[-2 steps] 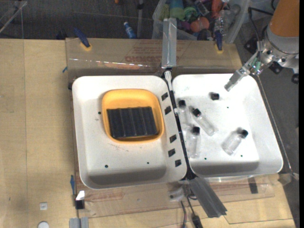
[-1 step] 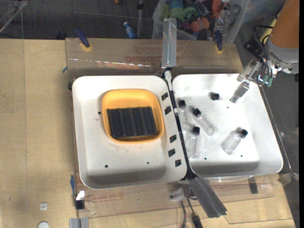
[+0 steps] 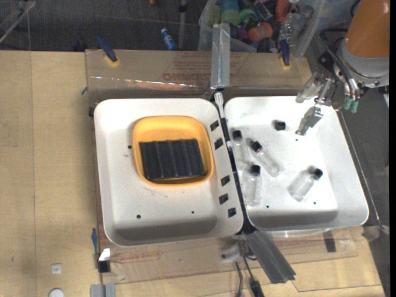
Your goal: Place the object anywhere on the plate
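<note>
Hand (image 3: 311,107) is seen spread, pinching nothing, above right bin (image 3: 352,184); nearest clear bottle (image 3: 304,183) should be straddled squarely, then carried to yellow plate (image 3: 140,130).

Setting: a robotics lab bench, not a home or shop. I work at a plywood bench top (image 3: 43,166) bearing two shallow white bins, the left bin (image 3: 111,215) and the right bin (image 3: 346,209), split by a grey divider (image 3: 224,159) with black tabs. Clamps (image 3: 110,54) at the far edge hold a clear sheet down. Loose cables (image 3: 244,280) hang off the near edge. Beyond the far edge, a clear tub of mixed coloured toys (image 3: 260,5) sits on dark carpet. My own arm (image 3: 371,23), orange and grey, enters from the far right.
</note>
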Available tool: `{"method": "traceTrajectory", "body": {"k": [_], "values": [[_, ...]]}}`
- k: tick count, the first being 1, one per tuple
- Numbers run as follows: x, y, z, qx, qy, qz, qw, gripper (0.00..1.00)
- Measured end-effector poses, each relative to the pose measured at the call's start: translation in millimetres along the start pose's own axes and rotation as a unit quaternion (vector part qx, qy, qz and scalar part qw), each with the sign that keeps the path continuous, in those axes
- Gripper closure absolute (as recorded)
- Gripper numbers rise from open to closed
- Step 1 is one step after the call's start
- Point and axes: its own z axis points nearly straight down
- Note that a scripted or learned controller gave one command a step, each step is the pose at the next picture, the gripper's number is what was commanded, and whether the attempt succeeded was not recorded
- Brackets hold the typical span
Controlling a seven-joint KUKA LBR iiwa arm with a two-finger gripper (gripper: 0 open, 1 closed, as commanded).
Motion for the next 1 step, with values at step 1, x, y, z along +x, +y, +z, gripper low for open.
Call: {"method": "traceTrajectory", "body": {"k": [1], "values": [[-22.4,-73.9,32.8,0.000,-0.002,-0.026,0.9997,0.00]]}}
